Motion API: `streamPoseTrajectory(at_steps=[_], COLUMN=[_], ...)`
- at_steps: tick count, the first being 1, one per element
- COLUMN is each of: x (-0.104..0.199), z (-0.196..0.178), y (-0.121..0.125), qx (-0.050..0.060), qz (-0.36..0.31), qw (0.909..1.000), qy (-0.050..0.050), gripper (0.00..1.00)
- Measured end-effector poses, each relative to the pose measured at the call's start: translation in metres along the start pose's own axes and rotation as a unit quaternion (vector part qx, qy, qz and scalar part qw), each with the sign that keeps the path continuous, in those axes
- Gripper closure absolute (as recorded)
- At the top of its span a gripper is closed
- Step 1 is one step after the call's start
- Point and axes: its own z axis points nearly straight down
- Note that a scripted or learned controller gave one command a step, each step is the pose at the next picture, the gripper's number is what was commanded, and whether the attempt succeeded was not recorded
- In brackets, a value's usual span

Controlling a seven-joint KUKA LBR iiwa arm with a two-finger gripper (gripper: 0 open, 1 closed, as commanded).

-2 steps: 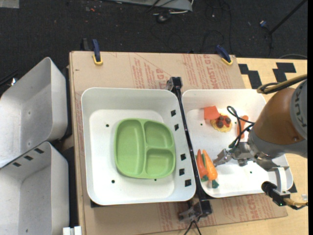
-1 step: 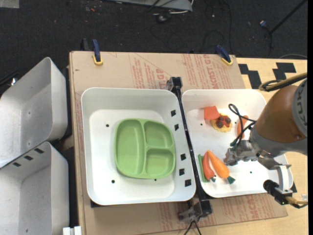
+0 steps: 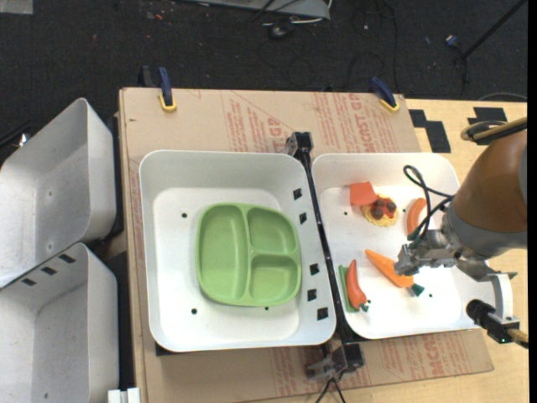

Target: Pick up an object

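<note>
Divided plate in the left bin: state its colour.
Light green divided plastic plate, seen in the camera view.

The arm is a chunky rounded thing, orange-brown up top with a grey section under it toward the wrist. A thin black cable loops off the wrist. The gripper end is small, grey metal, kinda blocky and cluttered looking.
</note>
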Motion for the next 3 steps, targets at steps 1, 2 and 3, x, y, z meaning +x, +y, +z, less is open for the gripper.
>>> streamPoseTrajectory(at_steps=[1,2,3], x=[-0.002,-0.002,0.041], z=[-0.062,-0.065,-0.060], y=[0.007,0.007,0.025], qx=[-0.002,0.001,0.001], qz=[-0.001,-0.001,-0.003], qw=[1.0000,1.0000,1.0000], qy=[-0.001,0.000,0.001], gripper=[1.00,1.00,1.00])
